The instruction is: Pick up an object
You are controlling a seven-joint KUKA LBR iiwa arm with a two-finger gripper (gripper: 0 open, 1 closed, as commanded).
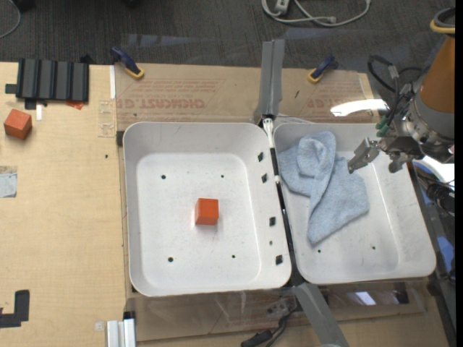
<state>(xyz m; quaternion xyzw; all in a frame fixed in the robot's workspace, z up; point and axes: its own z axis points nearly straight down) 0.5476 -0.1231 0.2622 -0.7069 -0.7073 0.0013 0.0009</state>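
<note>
An orange cube sits near the middle of the left white bin. A light blue cloth lies crumpled in the left half of the right bin. My gripper hangs over the upper right part of the right bin, just right of the cloth. Its two fingers are spread apart with nothing between them.
Another orange block lies on the bench at the far left, next to a black slotted rack. Two clamps hold brown cardboard behind the bins. Cables trail on the floor at the top.
</note>
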